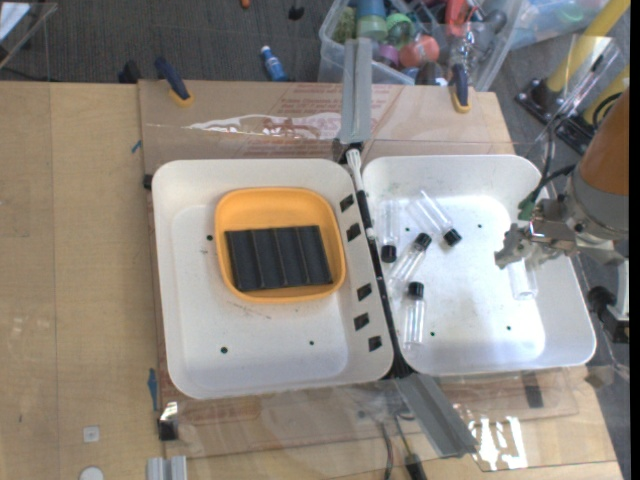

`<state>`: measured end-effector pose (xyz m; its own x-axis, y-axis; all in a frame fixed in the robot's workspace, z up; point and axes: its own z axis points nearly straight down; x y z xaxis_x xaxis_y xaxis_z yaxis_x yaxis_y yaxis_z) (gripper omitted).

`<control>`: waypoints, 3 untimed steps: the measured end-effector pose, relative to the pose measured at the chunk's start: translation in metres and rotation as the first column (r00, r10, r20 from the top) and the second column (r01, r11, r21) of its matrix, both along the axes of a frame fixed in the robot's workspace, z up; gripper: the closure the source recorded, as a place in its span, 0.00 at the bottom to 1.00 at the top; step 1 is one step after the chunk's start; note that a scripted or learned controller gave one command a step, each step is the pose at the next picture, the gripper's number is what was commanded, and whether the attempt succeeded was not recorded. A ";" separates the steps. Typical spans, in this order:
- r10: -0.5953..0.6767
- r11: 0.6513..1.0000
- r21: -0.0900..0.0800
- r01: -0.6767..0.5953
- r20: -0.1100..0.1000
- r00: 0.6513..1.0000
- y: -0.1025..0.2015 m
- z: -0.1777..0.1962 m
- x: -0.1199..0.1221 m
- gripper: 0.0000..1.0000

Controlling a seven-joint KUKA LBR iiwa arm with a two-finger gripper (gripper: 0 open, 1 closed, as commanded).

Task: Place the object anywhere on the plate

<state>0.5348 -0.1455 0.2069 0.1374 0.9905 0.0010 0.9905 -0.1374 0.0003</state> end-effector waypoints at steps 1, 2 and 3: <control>0.127 0.992 -0.002 -0.127 0.001 0.992 0.009 -0.005 0.042 1.00; 0.179 0.984 -0.003 -0.179 0.001 0.984 0.031 0.006 0.067 1.00; 0.292 0.956 -0.003 -0.292 0.002 0.956 0.053 0.012 0.083 1.00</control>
<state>0.6182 -0.0927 0.2194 -0.1575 0.9875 -0.0016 0.9875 0.1575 0.0030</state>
